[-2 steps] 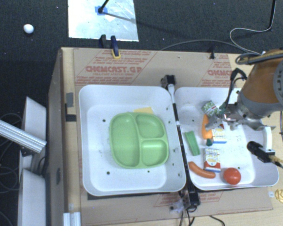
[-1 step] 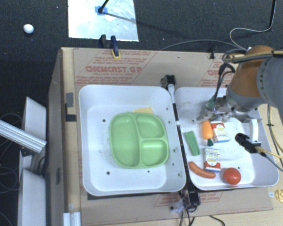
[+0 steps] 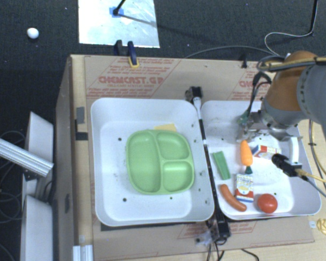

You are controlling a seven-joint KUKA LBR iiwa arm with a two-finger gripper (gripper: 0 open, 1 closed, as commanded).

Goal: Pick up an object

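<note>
On the counter sit two shallow white bins side by side. The left bin holds a green divided plate with three empty compartments, and a flat yellow piece peeks out from under the plate's far edge.

The right bin holds the small things, all plastic-looking toy food, which I judge light and stiff. The gripper hovers low over this bin's far left part, and whether it is parted or closed cannot be made out.

Nearest to it lies an orange carrot, just beside a small white and red packet. I judge the carrot smooth and tapered, likely to roll, so it is best taken across its thicker middle.

A flat green strip lies along the left wall; it is thin and hard to get under.

A small carton rests near a red sausage, which is round and may slip.

A red tomato sits at the near edge, apt to roll away.
</note>
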